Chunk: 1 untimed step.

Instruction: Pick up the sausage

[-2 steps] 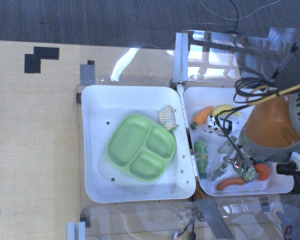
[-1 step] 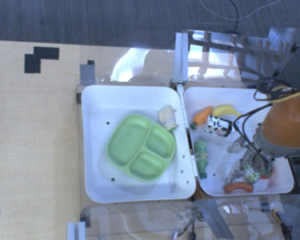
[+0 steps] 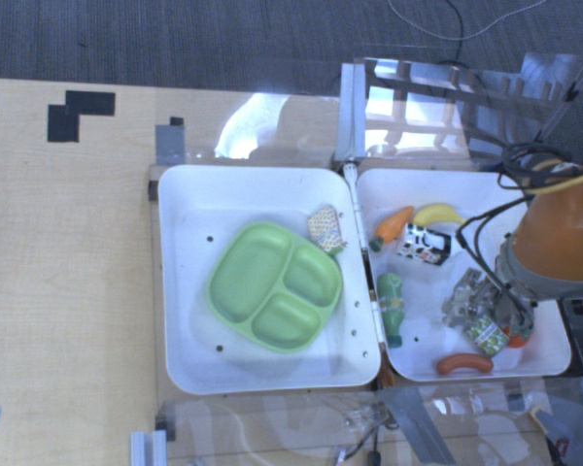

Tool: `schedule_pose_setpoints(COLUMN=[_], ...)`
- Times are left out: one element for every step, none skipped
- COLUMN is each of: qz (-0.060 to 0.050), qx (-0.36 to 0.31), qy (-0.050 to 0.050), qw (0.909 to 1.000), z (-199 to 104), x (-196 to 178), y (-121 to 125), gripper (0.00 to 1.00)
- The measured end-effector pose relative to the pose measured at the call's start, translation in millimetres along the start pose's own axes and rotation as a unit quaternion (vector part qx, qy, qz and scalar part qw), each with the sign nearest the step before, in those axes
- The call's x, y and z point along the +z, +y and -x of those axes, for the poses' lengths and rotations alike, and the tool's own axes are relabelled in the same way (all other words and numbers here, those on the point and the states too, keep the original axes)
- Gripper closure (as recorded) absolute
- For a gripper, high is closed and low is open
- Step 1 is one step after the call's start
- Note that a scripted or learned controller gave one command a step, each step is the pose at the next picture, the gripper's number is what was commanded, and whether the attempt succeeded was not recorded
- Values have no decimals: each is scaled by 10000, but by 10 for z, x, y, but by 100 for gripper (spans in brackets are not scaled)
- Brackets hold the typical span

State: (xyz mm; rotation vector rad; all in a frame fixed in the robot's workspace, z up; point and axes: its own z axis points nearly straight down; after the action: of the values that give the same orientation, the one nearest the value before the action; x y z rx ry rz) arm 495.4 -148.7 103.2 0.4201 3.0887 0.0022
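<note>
The sausage (image 3: 464,364) lies flat near the front edge of the right bin (image 3: 554,357), lengthwise along that wall, which leaves room for fingers to close across its short width but little slack on the wall side. The hand (image 3: 486,309) hangs low just behind it and slightly to the right, over a small clutter that looks like a green-printed packet (image 3: 487,336), though the blur there makes this uncertain. How far the hand is open I cannot tell; nothing is plainly caught in it. The carrot (image 3: 394,223), banana (image 3: 437,214), black-and-white can (image 3: 425,246) and green bottle (image 3: 391,307) sit apart, out of the approach. The left bin (image 3: 185,260) carries a green divided plate (image 3: 275,286).
</note>
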Motion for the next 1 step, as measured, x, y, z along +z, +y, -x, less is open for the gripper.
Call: schedule_pose_setpoints(qz=[-39], qx=[2547], qy=[70], qw=[9670], z=[226], x=[-804], y=[151], gripper=[100])
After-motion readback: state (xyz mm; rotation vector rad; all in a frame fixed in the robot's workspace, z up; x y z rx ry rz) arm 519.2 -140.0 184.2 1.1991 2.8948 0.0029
